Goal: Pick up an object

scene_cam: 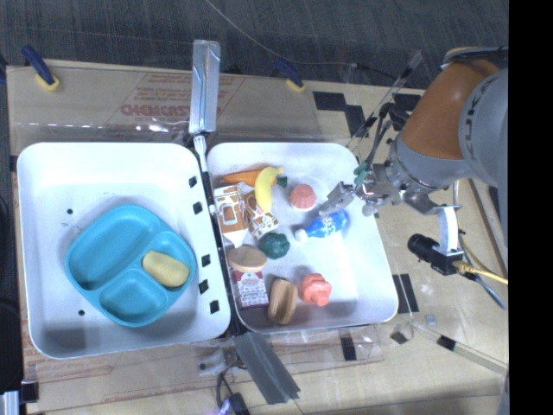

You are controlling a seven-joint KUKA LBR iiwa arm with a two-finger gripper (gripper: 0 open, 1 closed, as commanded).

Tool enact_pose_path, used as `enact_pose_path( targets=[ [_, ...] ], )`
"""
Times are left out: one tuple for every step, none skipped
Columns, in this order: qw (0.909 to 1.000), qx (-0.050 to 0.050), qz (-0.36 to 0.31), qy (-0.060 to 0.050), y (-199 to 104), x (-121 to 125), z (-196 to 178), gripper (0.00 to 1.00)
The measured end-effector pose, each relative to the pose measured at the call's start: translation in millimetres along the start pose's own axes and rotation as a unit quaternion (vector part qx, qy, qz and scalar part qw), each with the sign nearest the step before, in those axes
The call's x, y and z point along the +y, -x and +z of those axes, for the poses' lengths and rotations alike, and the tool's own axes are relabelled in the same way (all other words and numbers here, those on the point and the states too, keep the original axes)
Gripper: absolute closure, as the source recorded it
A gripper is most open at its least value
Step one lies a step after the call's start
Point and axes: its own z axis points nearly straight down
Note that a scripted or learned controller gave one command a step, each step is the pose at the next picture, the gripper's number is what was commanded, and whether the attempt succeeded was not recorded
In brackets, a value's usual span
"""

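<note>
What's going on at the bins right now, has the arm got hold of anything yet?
Nothing visibly held yet. The end effector is low over the right bin, right beside a blue object near the bin's upper middle; I can't tell whether its fingers are open or shut. The rest of the clutter lies loose there: a banana, a dark green piece, a pink-topped item and a red one. The left bin holds a blue divided plate with a yellow object on it.

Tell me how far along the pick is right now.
Done: the gripper has reached into the right bin, just above the blue object. In hand: nothing visibly lifted; the blue object lies on the bin floor. Left: the grasp and the lift.
</note>
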Motion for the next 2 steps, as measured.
enact_pose_path(
  targets=[
    [0.9998,0.001,-0.020,-0.003,-23,81,84,0.00],
    [0.9861,-0.006,-0.166,0.011,-75,92,101,0.00]
  ],
)
